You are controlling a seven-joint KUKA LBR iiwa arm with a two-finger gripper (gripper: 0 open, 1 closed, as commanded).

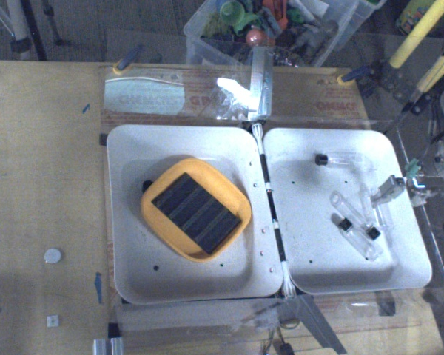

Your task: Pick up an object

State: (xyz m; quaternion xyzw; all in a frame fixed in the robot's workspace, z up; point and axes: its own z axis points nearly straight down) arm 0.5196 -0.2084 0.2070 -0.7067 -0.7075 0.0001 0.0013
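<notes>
A yellow, rounded-square object (196, 209) with a dark ribbed panel on top lies tilted in the left bin (126, 272). A small black piece (147, 186) peeks out at its upper left edge. In the right bin (311, 265), a clear tube with a black cap (333, 159) lies near the back. My gripper (359, 228) reaches in from the right and looks faint and see-through. Its two black-tipped fingers (345, 224) hang over the bin's right half. They stand apart, with nothing between them. The gripper is open, well away from the yellow object.
Behind the bins runs a cardboard strip (311, 98) bearing a foil bag (144, 95) and a metal bracket (261, 87). A clear tub of toys (281, 9) stands at the back. Yellow poles (422, 24) lean at the top right. A small grey disc (52, 256) lies on the bench to the left.
</notes>
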